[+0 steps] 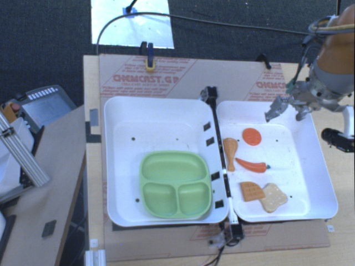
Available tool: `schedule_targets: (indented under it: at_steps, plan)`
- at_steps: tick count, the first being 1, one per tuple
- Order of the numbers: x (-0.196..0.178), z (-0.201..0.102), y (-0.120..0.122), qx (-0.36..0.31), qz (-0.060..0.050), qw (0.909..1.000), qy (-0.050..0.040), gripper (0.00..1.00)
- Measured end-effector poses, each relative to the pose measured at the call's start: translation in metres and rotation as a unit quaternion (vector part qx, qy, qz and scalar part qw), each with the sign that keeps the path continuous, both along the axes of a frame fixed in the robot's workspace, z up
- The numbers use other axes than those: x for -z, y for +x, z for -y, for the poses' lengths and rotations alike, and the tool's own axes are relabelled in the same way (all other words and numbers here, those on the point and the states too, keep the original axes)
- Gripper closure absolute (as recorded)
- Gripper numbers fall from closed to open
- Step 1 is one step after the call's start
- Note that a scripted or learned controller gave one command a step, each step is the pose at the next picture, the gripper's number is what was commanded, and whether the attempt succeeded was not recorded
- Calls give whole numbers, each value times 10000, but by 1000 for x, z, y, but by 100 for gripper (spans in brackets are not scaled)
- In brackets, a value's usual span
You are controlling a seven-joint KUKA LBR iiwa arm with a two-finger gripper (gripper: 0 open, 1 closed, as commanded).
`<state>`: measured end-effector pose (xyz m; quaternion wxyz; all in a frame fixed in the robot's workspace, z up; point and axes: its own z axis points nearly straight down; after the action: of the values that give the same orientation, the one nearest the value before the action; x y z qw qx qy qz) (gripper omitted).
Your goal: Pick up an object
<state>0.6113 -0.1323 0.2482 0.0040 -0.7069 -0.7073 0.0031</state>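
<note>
two bins sit side by side on the bench. the left bin [119, 126] holds a divided plate [175, 183] near its front. in the right bin [310, 165], a disc [252, 136] lies behind a pepper [252, 164], a drumstick [229, 152] to their left, and a cracker [252, 191] touching a slice of toast [274, 197] at the front.

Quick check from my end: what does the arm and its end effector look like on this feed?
The arm is grey with an orange band above the wrist, and thin dark cables run beside it. Its end effector is grey metal with two short, dull fingers.
</note>
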Motion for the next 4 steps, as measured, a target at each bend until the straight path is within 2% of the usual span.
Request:
schedule_targets:
  at_steps: [1, 2, 3, 4]
  plan:
    - [-7, 0, 2, -12, 58, 10000, -8, 0]
    - [48, -1, 12, -10, 41, 10000, -7, 0]
    - [92, -4, 6, -6, 43, 10000, -6, 0]
    - [154, -6, 10, -7, 44, 10000, -6, 0]
